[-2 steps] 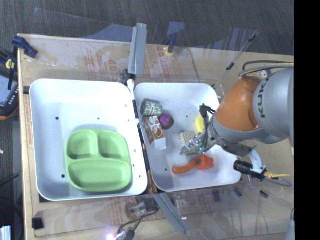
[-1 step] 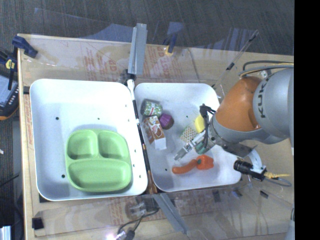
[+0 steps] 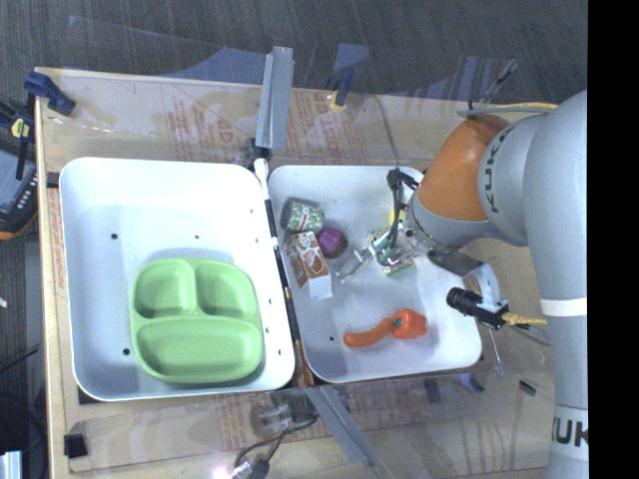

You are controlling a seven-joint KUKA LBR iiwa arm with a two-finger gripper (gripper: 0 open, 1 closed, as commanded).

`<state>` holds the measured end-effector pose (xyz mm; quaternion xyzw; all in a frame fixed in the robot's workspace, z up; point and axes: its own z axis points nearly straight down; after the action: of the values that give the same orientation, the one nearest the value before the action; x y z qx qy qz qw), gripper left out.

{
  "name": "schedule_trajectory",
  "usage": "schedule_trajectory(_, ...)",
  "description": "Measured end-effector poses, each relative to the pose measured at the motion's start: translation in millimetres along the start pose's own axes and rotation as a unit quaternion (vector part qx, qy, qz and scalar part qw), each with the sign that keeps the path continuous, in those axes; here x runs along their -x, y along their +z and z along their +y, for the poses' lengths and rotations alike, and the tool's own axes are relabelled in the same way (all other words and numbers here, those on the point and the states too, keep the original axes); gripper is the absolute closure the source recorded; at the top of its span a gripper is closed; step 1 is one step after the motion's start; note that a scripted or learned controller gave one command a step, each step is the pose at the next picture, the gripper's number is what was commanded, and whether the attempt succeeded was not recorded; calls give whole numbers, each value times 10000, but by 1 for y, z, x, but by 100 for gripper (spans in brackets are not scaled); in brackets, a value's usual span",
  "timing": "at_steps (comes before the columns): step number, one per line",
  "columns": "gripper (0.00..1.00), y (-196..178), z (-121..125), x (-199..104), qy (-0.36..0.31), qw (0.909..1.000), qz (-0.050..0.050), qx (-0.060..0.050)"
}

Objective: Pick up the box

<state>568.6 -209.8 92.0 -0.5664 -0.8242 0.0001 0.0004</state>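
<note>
So the box (image 3: pixel 310 261) is lying flat in the right bin (image 3: pixel 439 359), pushed up against that bin's left wall, basically beside the divider between the two bins. It's a small carton with a reddish picture on top. Just above the box, touching or nearly touching it, there's a green can (image 3: pixel 303 216), and right of the box sits a little purple ball (image 3: pixel 332 239). Further from the box, toward the lower right, an orange carrot (image 3: pixel 387 329) lies on the bin floor, well apart from it.

The gripper (image 3: pixel 384 250) is down inside the same bin, to the right of the box with the purple ball sitting between them. Can't tell whether its jaws are apart or together, it's too cluttered with cables and metal bits around there. Nothing is visibly held in it.

Left of the box, across the wall, the left bin (image 3: pixel 90 198) has a green tray (image 3: pixel 198 321) with three compartments.
</note>
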Motion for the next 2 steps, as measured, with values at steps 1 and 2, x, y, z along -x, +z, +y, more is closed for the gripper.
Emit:
schedule_trajectory(1,0,-8,46,18,902,9959,-1,3)
schedule_trajectory(2,0,-4,74,28,599,9982,-23,30)
